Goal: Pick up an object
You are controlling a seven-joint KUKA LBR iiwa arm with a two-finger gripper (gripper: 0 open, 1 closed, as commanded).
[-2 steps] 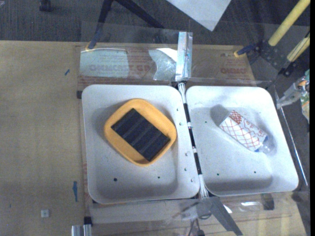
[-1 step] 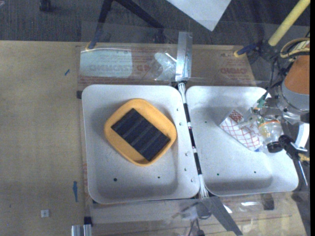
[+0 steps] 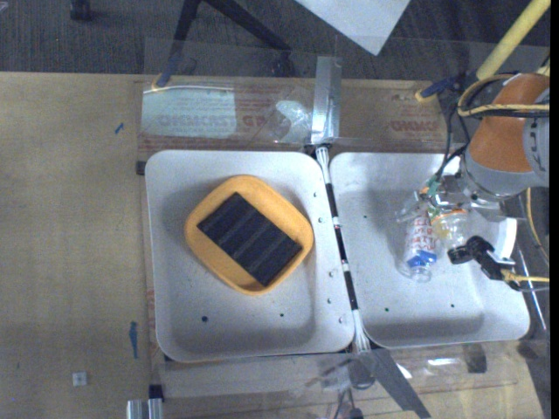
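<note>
You see the end effector (image 3: 444, 201) low over the right bin (image 3: 384, 312), in its upper right part, at the end of the arm (image 3: 507, 147) that comes in from the right edge. Its tip is lost among cables and the glare of clear plastic, so you cannot tell how far open it stands, nor whether anything is caught in it.

The bottle (image 3: 420, 244) lies just below and left of the end effector. It is clear and crumpled, with a label in red and blue, and it lies on the floor of the right bin roughly lengthwise from top to bottom of the view. Its upper end reaches up to the end effector; whether the two touch you cannot tell. Its lower end points toward the near wall of the bin and lies free.

The other object, a pad (image 3: 249, 234), is well apart from the end effector, in the middle of the left bin (image 3: 175, 304). It is yellow-orange with rounded corners and a dark ribbed panel on top, and it lies flat, turned at a slant to the bin's walls.

Both bins sit side by side on the bench (image 3: 61, 234), their inner walls touching.
</note>
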